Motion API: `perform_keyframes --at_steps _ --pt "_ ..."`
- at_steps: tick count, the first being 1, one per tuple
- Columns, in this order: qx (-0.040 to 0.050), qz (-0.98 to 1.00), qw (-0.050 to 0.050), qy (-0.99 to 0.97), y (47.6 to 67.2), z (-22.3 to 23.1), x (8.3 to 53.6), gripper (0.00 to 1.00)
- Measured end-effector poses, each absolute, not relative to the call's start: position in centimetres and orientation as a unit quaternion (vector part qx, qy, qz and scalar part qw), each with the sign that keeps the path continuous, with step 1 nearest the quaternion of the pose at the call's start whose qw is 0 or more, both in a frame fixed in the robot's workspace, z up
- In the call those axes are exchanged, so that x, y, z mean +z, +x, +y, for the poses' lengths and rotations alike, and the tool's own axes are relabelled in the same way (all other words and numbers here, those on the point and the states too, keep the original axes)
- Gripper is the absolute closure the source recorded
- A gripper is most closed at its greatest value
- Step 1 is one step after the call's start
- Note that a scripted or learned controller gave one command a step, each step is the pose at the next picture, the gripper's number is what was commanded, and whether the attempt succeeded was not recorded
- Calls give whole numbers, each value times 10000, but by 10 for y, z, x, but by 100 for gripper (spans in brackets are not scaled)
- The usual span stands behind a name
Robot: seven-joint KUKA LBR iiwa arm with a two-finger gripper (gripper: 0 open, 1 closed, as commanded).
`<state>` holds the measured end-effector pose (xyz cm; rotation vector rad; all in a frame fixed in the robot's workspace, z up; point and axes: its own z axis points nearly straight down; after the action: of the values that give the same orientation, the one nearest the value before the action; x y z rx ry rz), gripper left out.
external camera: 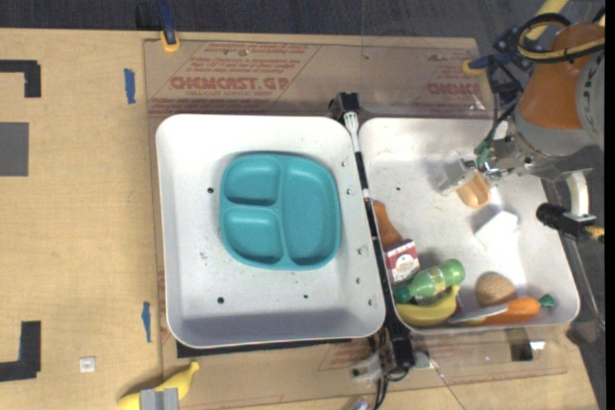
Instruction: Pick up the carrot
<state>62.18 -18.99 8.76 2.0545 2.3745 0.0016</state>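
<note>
The arm [562, 82] runs off the right edge — the gripper [478, 176] is a blur.

Two white bins are seen side by side: the left bin [183, 235] and the right bin [423, 144]. One teal divided plate [282, 211] is held in the left bin. In the lower part of the right bin, one carrot [514, 308], one banana [428, 310], one green bottle [432, 280], one brown bottle with a red label [392, 243] and one brownish round item [494, 287] are counted. One robot arm [562, 91] is seen at the right of the frame.
</note>
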Motion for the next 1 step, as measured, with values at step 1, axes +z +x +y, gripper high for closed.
perform_keyframes --at_steps 1 --pt "18 7561 75 6545 625 -191 101 100"
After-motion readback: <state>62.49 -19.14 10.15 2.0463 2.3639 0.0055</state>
